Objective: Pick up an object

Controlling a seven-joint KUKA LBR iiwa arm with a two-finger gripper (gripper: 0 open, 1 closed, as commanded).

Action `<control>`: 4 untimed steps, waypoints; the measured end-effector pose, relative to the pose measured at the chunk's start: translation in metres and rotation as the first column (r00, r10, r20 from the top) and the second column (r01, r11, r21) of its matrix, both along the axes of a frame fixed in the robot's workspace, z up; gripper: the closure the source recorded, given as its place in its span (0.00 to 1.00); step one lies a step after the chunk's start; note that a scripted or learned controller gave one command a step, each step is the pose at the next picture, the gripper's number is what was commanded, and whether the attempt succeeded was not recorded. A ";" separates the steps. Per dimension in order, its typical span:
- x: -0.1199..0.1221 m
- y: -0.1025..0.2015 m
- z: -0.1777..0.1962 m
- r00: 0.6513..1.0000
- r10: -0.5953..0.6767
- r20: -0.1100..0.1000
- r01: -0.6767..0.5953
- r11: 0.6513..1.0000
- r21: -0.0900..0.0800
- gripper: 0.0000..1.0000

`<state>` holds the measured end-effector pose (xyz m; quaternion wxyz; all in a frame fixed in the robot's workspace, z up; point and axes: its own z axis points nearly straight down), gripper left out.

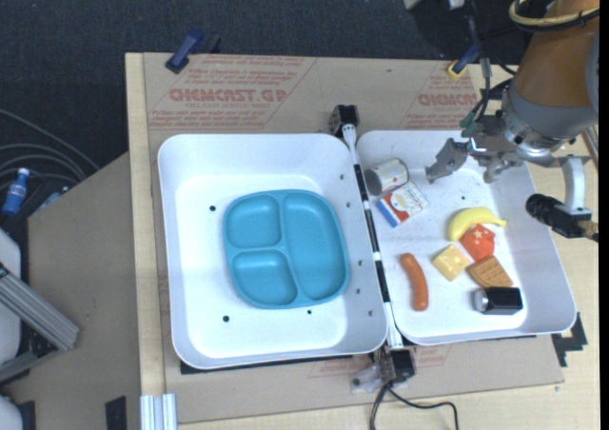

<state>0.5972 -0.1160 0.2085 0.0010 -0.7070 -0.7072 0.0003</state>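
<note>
From my station the picture is evenly lit, with a soft light coming from above. Both white bins (181, 228) are very bright, nearly washed out, so I see their inner walls only weakly. The blue tray (285, 247) shows a gentle sheen on its ridges but no hard glare. Shadows are short and soft; a faint one lies under the arm (557, 67) on the right bin. The dark floor at the top and left is dim and grainy. The sharpness is moderate: the printed text on the board (228, 86) is readable, small objects look a little soft, and the arm is slightly blurred.
</note>
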 end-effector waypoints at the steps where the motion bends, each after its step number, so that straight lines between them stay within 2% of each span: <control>1: 0.039 0.007 -0.121 1.000 0.000 0.001 0.000 1.000 -0.002 0.00; 2: 0.058 0.015 -0.127 0.998 0.004 -0.060 -0.004 1.000 -0.005 0.00; 4: 0.058 0.013 -0.127 0.998 0.003 -0.057 -0.003 1.000 -0.005 0.00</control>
